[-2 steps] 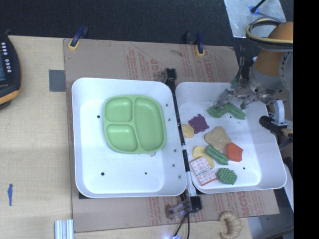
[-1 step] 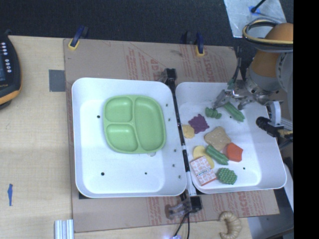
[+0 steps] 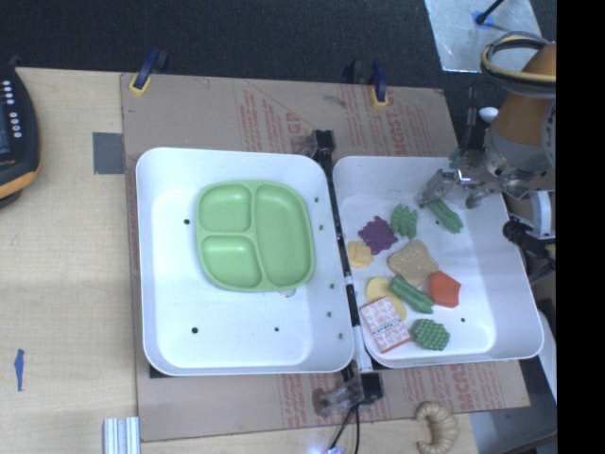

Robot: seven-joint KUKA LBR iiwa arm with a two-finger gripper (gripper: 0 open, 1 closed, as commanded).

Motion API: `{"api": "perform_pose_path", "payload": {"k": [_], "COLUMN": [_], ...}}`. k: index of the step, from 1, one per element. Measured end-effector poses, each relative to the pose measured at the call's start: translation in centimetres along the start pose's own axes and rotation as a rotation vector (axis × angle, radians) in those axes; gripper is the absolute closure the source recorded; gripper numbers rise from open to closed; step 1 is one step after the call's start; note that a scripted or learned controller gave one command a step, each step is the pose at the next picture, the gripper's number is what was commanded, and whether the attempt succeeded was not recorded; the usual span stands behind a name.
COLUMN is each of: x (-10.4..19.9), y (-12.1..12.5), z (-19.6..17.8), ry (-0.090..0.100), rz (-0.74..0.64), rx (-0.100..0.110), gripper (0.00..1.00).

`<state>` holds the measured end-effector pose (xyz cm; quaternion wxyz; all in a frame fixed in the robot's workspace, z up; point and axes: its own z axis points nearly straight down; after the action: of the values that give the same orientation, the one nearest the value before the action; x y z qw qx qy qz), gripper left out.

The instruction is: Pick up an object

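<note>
The green pod [image 3: 446, 216] is lying in the far part of the right bin [image 3: 510, 282], just beside the hand [image 3: 457, 185], which is hovering at that bin's far edge. I cannot tell whether the hand is open or closed; the metal parts are blurring together from here.

The pod is looking small, smooth and rounded, likely hard plastic, so I judge it could be squirting sideways if the hand is closing off-centre. It is also sitting close to the bin's sloping wall, and the hand could be scraping that wall on the way down.

Nearer, the toys are crowding each other: a knobbly green piece [image 3: 405, 220], a bumpy purple grape bunch [image 3: 378, 234], a yellow lump [image 3: 359, 253], a tan bread slice [image 3: 413, 261], a glossy red block [image 3: 444, 288], a long green pepper [image 3: 410, 294], a flat printed carton [image 3: 384, 323] and a dimpled green piece [image 3: 430, 334]. A grab there could be catching two at once.

In the left bin [image 3: 170, 301] a matte green plate [image 3: 255, 235] with three sections is resting. Both bins are sitting on cardboard on the bench [image 3: 57, 282].
</note>
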<state>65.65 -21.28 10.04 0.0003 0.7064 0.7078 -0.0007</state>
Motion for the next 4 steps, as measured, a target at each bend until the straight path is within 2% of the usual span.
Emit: {"api": "perform_pose_path", "payload": {"k": [1, 2, 3, 4], "x": [0.0, 1.9, 10.4, 9.9], "y": [0.0, -9.5, -5.2, -5.5], "z": [-1.1, -5.0, -8.9, -8.7], "ry": [-0.001, 0.003, 0.002, 0.0], "rz": [-0.004, 0.0, -0.011, -0.003], "rx": [0.001, 0.008, -0.003, 0.003], "gripper": [1.0, 1.0, 1.0, 0.0]}}
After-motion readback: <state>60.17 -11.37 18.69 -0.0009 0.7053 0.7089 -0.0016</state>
